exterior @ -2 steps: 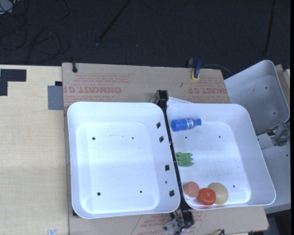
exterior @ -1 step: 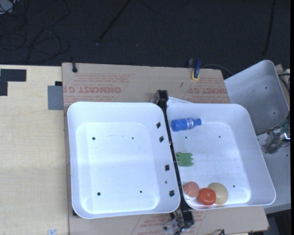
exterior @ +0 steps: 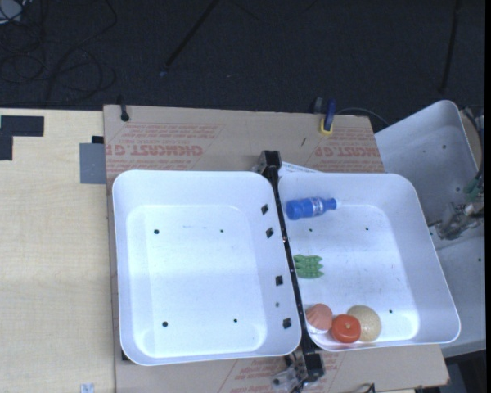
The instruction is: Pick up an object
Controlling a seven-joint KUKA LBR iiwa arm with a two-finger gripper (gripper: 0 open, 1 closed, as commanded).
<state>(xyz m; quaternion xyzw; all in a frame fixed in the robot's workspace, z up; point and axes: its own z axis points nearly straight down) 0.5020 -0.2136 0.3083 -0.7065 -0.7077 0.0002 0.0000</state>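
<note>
A blue bottle (exterior: 310,208) lies on its side at the far left of the right bin (exterior: 409,244). A small green object (exterior: 308,266) rests by the bin's left wall at mid depth. In the near left corner a pink-orange round piece (exterior: 318,316), a red tomato-like ball (exterior: 345,328) and a beige round piece (exterior: 365,322) sit bunched together. At the right edge of the view stands the grey arm base (exterior: 442,162).
The left bin (exterior: 196,268) sits beside the right bin, joined by a black divider with clips (exterior: 280,252). Both rest on a cardboard sheet (exterior: 229,142) on a light wood bench (exterior: 41,252). Cables hang at the far right (exterior: 466,207).
</note>
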